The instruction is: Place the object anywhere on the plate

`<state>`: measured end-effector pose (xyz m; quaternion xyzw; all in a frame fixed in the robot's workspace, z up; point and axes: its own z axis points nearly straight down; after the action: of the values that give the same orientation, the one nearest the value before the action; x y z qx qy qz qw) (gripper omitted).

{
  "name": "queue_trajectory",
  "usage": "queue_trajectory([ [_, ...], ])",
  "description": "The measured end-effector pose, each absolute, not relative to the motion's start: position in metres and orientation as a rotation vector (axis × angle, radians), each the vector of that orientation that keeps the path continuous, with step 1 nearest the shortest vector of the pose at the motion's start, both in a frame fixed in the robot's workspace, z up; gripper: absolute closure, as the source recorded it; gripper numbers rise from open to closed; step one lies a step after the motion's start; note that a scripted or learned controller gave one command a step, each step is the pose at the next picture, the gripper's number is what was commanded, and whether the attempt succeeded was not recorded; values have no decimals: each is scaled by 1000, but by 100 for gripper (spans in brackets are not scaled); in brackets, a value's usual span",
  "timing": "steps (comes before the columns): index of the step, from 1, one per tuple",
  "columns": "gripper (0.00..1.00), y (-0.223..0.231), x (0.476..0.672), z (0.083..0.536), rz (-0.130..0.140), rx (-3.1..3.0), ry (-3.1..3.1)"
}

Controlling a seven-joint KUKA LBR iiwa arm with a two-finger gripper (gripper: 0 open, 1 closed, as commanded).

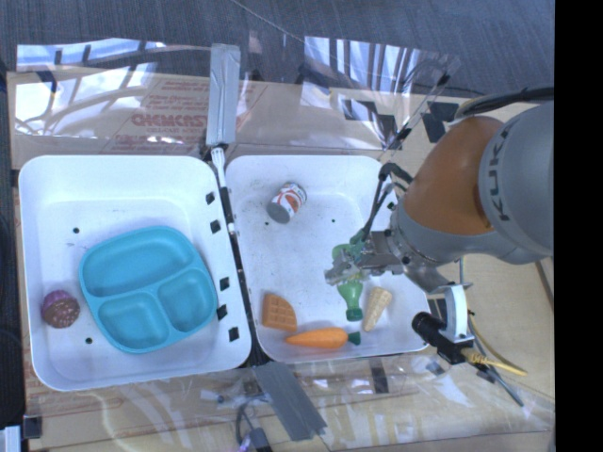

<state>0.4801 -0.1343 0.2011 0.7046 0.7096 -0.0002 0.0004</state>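
Hovering over the green bottle (350,295) in the right bin (311,182), pincer (347,269) state: can't tell, arm blocks it. Bottle looks light, hard plastic, prob slick; grab across the body. Tight spot: cone (376,307) touching, carrot (318,339) and bin wall near. Blue plate (146,287) in the left bin (57,191), lots of room.

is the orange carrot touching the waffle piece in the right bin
Apart: the camera view shows a strip of white bin floor between the orange carrot and the tan waffle piece.
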Motion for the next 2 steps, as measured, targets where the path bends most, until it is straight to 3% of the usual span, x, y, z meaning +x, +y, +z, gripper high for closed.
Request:
queue_trajectory([
  [1, 100, -22, 510, 191, -2, 2206, 2241],
  [2, 100, 64, 479, 190, -7, 2209, 2243],
])
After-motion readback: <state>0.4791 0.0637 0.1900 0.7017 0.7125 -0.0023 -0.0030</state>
